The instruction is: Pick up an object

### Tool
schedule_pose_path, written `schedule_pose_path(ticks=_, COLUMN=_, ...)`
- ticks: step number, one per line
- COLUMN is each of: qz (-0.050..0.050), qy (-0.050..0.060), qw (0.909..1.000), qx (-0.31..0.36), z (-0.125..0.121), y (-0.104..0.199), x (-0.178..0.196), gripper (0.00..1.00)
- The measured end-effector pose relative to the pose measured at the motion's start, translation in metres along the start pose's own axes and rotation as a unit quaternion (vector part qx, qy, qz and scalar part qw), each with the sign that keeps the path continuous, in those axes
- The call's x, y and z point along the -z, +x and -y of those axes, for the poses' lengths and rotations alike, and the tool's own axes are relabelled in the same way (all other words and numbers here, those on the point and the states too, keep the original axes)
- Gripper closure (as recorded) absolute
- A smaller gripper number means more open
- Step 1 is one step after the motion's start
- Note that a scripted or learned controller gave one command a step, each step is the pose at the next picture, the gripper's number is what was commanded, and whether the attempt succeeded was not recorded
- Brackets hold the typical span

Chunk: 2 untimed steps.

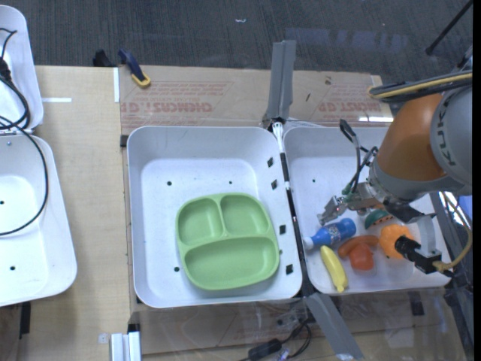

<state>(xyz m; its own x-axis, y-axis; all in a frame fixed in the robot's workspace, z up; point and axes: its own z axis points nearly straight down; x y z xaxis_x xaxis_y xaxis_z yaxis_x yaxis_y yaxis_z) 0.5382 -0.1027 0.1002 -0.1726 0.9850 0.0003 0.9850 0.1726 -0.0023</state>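
The right white bin [316,164] holds a small blue and white bottle [332,234], a yellow banana [334,268], a red-orange toy [361,253], an orange piece [392,239] and a teal item [378,218] partly hidden under the arm. My gripper [333,209] hangs low in this bin, just above and slightly left of the bottle's upper end. The grey and orange wrist [409,153] leans in from the right. Nothing visibly sits in the gripper. The left white bin [143,201] holds a green divided plate [225,241].
A grey upright post [282,81] stands at the far end of the wall between the bins. A blue and yellow clamp [134,68] lies on the cardboard behind. White trays with a black cable [30,224] sit at far left.
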Motion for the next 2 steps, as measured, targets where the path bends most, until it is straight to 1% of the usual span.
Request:
schedule_pose_path(ticks=1, qz=0.0, qy=0.0, qw=0.9997, qx=0.026, z=0.052, y=0.0038, x=-0.0098, gripper=0.0)
schedule_pose_path(ticks=2, qz=0.0, qy=0.0, qw=0.9997, qx=0.024, z=0.0515, y=0.003, x=-0.0011, gripper=1.0)
